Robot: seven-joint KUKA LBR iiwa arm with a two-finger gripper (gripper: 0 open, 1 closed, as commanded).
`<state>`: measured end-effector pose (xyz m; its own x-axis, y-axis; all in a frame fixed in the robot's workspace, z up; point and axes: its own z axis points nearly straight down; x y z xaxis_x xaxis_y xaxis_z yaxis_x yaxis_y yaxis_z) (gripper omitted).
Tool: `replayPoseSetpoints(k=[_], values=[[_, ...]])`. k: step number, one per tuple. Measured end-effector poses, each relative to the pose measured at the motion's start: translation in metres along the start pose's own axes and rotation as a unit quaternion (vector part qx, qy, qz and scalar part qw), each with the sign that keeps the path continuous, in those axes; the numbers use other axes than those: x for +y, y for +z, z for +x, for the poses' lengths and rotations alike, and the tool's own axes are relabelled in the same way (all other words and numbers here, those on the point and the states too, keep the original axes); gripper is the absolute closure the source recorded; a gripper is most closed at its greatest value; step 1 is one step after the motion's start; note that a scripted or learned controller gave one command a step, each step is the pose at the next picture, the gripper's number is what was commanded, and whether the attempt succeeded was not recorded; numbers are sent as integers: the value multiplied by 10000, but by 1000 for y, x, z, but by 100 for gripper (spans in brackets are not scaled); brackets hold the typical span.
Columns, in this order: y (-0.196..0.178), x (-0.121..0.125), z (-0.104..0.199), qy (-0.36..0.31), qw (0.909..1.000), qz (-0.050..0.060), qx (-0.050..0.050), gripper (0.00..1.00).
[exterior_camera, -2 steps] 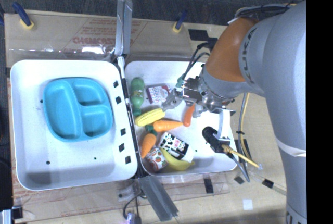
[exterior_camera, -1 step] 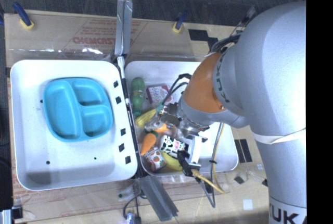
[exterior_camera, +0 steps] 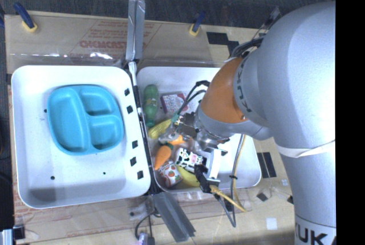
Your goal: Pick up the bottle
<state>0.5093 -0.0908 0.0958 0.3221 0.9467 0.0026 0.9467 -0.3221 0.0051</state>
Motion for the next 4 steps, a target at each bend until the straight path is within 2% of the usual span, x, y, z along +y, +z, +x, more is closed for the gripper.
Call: replayPoseSetpoints(k=[1, 2, 3, 4], values=[[-1, 12, -26, 497, 9988, -4, 19, 0], [-50, 100, -9, 740, 9972, 40, -13, 0], [-60, 109, 3, -187, 9998, 41, -15, 0], [-97, 111, -1, -1210, 9926, 34, -11, 0]])
